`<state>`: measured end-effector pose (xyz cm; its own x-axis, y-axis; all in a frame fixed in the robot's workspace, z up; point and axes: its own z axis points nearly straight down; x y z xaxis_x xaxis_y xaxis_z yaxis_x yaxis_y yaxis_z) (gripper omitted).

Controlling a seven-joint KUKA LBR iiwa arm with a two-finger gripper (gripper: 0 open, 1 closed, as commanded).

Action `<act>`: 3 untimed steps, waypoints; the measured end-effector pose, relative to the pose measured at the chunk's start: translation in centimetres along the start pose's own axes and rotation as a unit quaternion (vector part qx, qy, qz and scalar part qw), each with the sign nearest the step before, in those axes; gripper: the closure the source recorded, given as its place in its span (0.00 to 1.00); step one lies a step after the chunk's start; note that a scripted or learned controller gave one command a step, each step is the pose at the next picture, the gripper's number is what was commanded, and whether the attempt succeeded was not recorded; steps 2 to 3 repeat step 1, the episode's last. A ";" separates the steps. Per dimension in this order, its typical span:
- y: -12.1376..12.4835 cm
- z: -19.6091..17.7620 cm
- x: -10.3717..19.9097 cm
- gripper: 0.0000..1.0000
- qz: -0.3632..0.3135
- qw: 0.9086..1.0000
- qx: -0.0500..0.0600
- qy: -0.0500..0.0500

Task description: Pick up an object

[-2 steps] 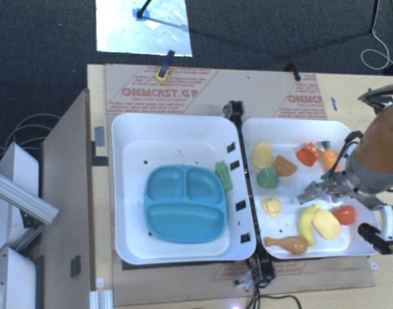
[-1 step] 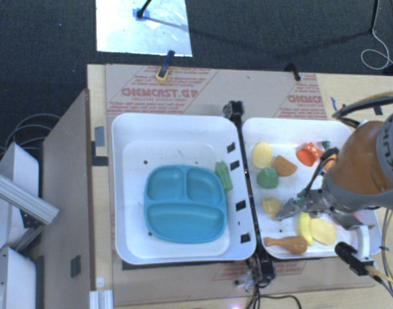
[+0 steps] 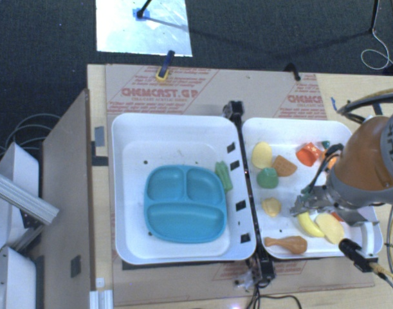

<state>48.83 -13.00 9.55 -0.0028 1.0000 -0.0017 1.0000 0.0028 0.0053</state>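
Observation:
The right bin [image 3: 350, 134] holds several toy foods. A yellow lemon [image 3: 262, 153], a brown-orange piece [image 3: 284, 166] and a green ball [image 3: 267, 177] lie near its left wall. A red-orange pepper [image 3: 308, 154] sits at the back, and a small yellow piece [image 3: 271, 206] sits nearer the front. A yellow banana [image 3: 307, 224], a pale yellow piece [image 3: 331, 228] and a brown drumstick [image 3: 286, 243] lie along the front. My gripper [image 3: 304, 204] is low in this bin, just above the banana and right of the small yellow piece. Nothing shows clearly in its grasp.
The left bin [image 3: 132, 140] holds a blue divided plate [image 3: 184, 203] and a green pickle [image 3: 223, 176] by the divider. My arm's orange band [image 3: 370, 159] hangs over the right bin's right side and hides that part. A black divider wall [image 3: 244, 185] separates the bins.

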 end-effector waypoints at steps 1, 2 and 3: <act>4.3 -9.4 7.9 1.00 -0.006 1.000 -0.004 0.002; 4.3 -9.4 7.9 1.00 -0.006 1.000 -0.004 0.002; 4.3 -9.4 7.9 1.00 -0.006 1.000 -0.004 0.002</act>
